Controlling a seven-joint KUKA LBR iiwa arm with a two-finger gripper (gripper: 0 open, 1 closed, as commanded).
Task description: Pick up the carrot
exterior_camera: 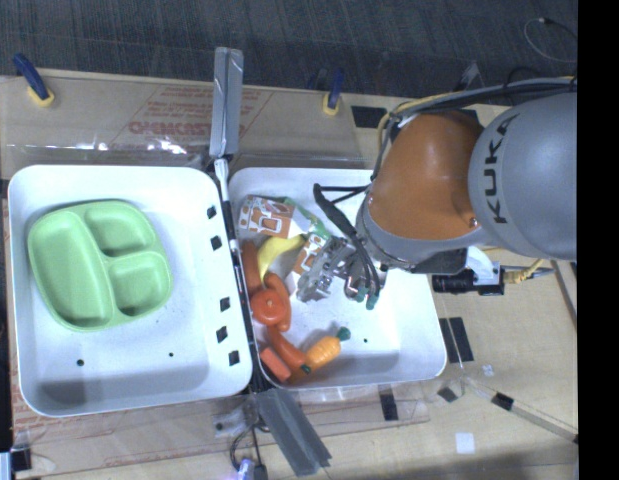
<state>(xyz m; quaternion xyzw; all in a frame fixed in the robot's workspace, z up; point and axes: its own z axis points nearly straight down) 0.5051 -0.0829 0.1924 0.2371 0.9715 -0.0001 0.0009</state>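
The carrot [323,352] is orange with a small green top and lies near the front edge of the right bin [409,353], its green end pointing right. My gripper [336,276] hangs over the middle of that bin, behind the carrot and apart from it, beside the yellow banana [273,252]. Nothing shows in the gripper. The orange wrist band and grey arm cover the bin's right rear part.
A red tomato-like piece [271,308] and reddish-orange pieces [273,361] lie left of the carrot along the bin's left wall. A small printed box [264,214] sits at the rear. The left bin [189,363] holds a green divided plate [99,263].
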